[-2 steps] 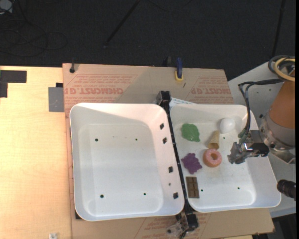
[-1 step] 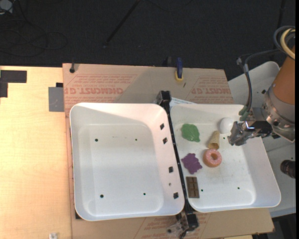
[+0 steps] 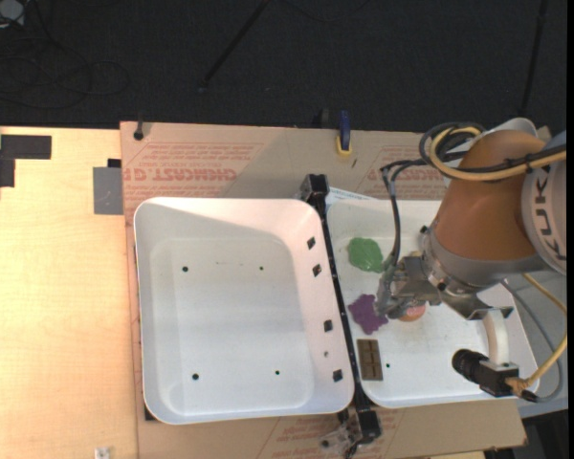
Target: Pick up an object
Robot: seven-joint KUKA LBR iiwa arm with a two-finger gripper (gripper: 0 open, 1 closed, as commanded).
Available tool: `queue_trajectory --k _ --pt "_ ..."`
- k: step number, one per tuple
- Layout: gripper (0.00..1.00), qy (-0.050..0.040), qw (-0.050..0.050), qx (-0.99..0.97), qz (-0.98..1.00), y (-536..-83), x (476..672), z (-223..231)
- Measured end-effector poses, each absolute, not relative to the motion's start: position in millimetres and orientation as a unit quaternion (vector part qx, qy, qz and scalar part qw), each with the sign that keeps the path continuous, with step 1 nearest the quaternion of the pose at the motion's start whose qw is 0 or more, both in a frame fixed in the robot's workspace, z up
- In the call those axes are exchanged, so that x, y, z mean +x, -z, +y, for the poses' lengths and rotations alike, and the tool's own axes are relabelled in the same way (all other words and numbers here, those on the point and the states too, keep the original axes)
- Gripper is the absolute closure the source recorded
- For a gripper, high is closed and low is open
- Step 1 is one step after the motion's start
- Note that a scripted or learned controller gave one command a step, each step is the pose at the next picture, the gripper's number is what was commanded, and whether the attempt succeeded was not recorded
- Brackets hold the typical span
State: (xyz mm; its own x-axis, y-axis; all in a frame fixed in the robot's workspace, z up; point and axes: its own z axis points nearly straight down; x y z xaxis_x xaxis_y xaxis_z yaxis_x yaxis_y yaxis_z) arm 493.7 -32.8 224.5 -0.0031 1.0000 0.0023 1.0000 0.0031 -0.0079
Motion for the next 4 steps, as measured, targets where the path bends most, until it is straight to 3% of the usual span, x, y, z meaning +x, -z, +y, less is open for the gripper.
queue_trajectory --k 1,2,3,4 --pt "1.0 0.0018 -0.001 -0.705 -0.709 -362 475.8 23" --pt "1.0 0.0001 0.0 -0.706 -0.708 -407 476.0 50" --pt "1.0 0.0024 -0.001 -0.705 -0.709 -491 476.2 110" --pt "1.0 -0.0001 0.0 -0.706 -0.708 -539 476.1 153"
